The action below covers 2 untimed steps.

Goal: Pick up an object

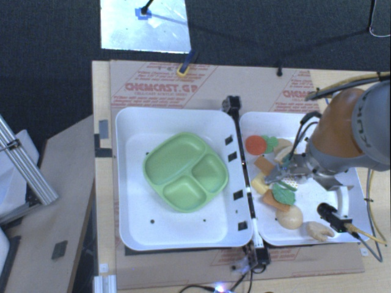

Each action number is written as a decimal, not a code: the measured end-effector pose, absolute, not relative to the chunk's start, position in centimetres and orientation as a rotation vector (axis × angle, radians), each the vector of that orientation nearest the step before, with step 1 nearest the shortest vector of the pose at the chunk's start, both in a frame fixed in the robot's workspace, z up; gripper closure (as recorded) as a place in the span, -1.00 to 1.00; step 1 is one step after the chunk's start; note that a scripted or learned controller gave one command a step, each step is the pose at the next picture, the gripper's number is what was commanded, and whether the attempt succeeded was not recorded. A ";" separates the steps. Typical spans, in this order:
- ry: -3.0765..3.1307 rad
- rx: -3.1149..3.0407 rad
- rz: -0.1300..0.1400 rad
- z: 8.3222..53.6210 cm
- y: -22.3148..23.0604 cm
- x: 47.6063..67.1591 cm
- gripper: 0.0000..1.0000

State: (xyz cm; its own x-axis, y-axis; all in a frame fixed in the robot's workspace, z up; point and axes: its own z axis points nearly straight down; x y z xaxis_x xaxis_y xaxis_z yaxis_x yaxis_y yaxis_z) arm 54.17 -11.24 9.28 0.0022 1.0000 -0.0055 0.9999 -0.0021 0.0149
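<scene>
The right bin (342,240) holds a heap of toy food: a red tomato (256,144), a pale yellow piece (283,145), an orange carrot-like piece (264,164), a yellow piece (259,184), a green leafy piece (284,194), a beige egg-shaped piece (290,218) and a tan piece (318,229). My gripper (282,174) hangs low over the middle of this heap, just above the green piece. The arm's orange band and grey wrist (339,140) cover the bin's right half.
The left bin (131,224) holds a green divided plate (185,171). A black-clipped divider (239,163) runs between the bins. Cables and a black fitting (333,215) lie at the right bin's front right. A metal plate (145,17) lies behind the bench.
</scene>
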 end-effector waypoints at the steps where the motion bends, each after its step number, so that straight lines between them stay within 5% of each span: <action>1: 2.195 2.203 0.015 10.5 -11.6 54.4 1.00; 2: 2.223 2.213 0.006 15.1 -11.1 55.1 1.00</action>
State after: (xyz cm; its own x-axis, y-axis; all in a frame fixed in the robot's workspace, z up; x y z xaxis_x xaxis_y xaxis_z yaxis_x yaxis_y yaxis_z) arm 55.12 -11.06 15.13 -0.0045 1.0000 -0.0009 1.0000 0.0045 0.0059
